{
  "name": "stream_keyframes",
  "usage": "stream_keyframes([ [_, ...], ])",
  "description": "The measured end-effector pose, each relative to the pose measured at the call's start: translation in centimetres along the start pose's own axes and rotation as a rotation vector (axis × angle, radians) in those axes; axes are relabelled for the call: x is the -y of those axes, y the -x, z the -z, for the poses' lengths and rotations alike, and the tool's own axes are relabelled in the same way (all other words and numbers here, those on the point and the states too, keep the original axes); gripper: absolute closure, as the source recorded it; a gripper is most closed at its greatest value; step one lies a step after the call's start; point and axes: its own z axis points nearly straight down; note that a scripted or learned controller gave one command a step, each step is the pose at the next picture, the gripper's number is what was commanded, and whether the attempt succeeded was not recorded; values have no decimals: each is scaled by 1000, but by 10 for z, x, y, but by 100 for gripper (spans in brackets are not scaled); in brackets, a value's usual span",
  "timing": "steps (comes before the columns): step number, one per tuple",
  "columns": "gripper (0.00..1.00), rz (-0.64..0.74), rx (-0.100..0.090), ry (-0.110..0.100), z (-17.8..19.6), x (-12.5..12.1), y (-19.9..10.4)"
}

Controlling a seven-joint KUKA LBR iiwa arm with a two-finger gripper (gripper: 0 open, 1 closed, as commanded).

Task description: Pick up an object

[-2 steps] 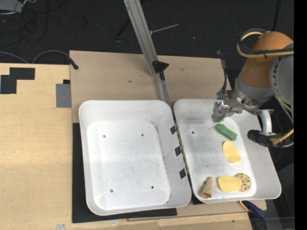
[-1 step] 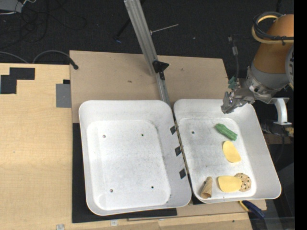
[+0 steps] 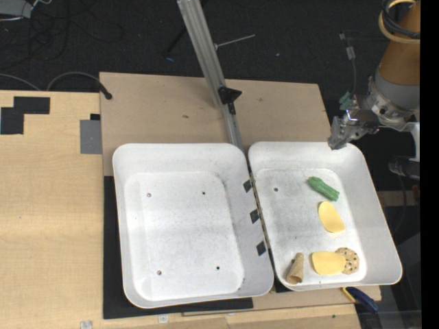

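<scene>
The right bin (image 3: 381,211) holds a green pod-shaped piece (image 3: 323,188), a yellow oval slice (image 3: 330,218), a second yellow piece (image 3: 327,263), a round cookie (image 3: 349,259) touching it, and a tan cone (image 3: 295,268) near the front. My gripper (image 3: 339,134) hangs over the bin's far right corner, above and behind the green piece, apart from every object. Nothing shows between its fingers.
The left bin (image 3: 130,184) lies beside the right one, with black clips (image 3: 252,214) along their shared edge. A slanted metal rail (image 3: 209,60) rises behind the bins. Cables lie on the dark floor at the back.
</scene>
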Motion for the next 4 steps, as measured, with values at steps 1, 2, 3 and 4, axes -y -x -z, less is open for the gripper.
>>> stream_keyframes([
  [1,100,3,-3,-9,-18,13,-45],
  [2,100,3,-3,-9,-31,18,-88],
  [3,100,1,-2,-9,-28,28,-138],
  [4,100,3,-3,-10,-44,35,-182],
])
